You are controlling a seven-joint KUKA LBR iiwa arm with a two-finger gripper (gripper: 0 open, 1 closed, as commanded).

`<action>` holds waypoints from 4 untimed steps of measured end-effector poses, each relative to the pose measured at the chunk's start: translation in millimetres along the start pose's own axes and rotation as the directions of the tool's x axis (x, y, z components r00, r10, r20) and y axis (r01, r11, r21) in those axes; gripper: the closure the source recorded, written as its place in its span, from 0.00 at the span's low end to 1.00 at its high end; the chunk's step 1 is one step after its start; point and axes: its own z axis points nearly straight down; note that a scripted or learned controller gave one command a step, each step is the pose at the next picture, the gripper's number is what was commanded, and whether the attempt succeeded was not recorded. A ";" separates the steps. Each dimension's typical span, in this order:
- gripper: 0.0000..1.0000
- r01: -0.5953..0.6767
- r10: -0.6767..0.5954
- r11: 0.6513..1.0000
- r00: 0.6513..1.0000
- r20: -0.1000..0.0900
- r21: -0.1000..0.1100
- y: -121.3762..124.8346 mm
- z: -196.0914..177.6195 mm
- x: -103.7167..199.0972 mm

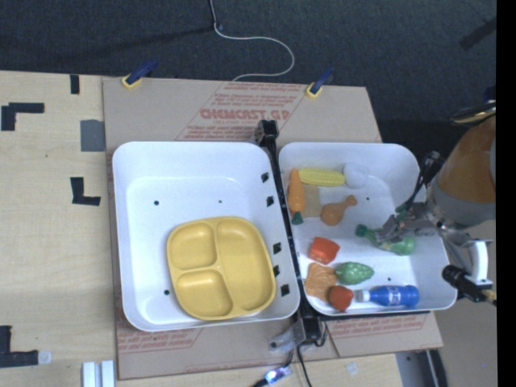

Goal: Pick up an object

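The pincer (pixel 395 230) sits low in the right bin (pixel 403 161), right at a green toy (pixel 397 242); I cannot tell its opening or hold. Best to center on that toy, close firmly, then lift straight, avoiding the wall.

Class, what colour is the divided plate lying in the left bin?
Yellow. The divided plate shows clearly in the camera view, lying in the left bin.
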 end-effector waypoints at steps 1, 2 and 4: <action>1.00 0.000 0.001 1.000 1.000 -0.017 0.026 4.0 -44.7 -7.7; 1.00 0.002 -0.001 1.000 1.000 -0.016 0.024 13.5 -97.2 -0.3; 1.00 0.005 -0.004 1.000 1.000 -0.019 0.030 24.4 -98.5 48.9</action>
